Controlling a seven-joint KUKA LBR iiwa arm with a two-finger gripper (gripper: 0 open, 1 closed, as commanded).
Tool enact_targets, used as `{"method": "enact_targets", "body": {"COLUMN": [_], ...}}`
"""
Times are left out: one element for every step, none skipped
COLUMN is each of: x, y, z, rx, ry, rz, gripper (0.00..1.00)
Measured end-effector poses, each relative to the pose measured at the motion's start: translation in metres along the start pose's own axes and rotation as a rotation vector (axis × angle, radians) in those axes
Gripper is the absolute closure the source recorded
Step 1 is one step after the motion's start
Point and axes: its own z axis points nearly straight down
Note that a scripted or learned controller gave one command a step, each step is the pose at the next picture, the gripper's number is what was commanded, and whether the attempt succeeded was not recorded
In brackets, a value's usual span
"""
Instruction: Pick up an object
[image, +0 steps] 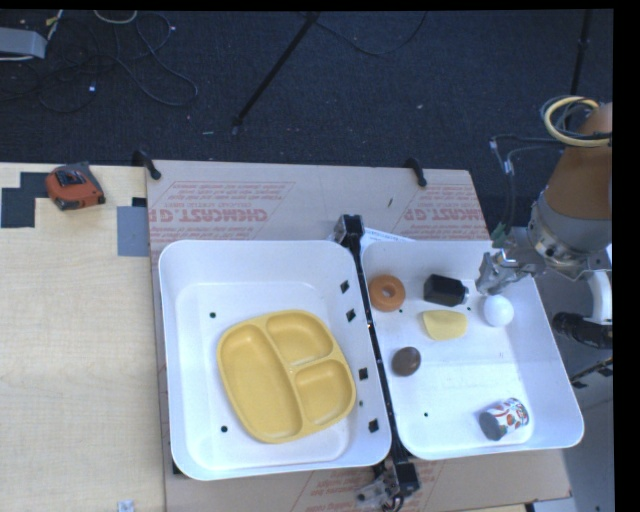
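- Pale wooden worktop (70, 330) carries two white bins; the left bin (190, 300) holds a yellow divided tray (285, 373).
- Near the right bin's (540, 400) front corner lies a small can (503, 417).
- Mid-bin: brown ball (405, 361), yellow block (443, 324).
- Farther back: doughnut (387, 292), black block (444, 290), white ball (497, 311).
- The hand (497, 272) hovers at the far right rim, just behind the white ball, the nearest pick; whether it is spread I cannot tell.

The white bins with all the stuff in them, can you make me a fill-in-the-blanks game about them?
1. The yellow plastic divided tray lies in the ____ bin.
2. The tray has ____ compartments.
3. The claw is nearest the small white ____, at the right white bin's far edge.
4. The brown ring-shaped doughnut lies beside the small ____ block, with the pale yellow wedge just below.

Missing words: left; three; ball; black
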Motion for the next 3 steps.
{"method": "enact_targets", "body": {"x": [-0.001,0.049,0.096], "y": [0.001,-0.003,-0.025], "z": [-0.051,-0.054,-0.051], "rx": [0.001,0.005,0.007], "ry": [0.001,0.002,0.002], "rz": [-0.005,-0.007,-0.007], "gripper": [1.00,1.00,1.00]}}
